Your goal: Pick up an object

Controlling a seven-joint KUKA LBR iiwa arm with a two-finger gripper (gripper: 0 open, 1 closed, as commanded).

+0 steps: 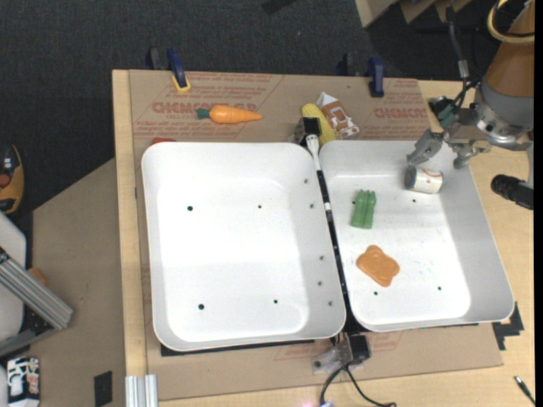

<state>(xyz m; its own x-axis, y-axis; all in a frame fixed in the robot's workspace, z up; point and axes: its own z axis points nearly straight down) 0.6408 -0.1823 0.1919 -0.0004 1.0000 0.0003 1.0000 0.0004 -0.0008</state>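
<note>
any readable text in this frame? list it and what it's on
Red print on the cardboard sheet under the bins, two patches at the far edge: too blurred and partly covered to read.
Small packet beside the banana: markings too small to read.
Nothing else carries legible text.

Toy carrot (231, 115) on cardboard (beyond bins).

Left bin (170, 227) offers open floor; green piece (363, 209) and orange piece (377, 265) obstruct the right.

Arm (509, 75) cut off at right edge; hand's (424, 166) finger gap indistinct.
</note>
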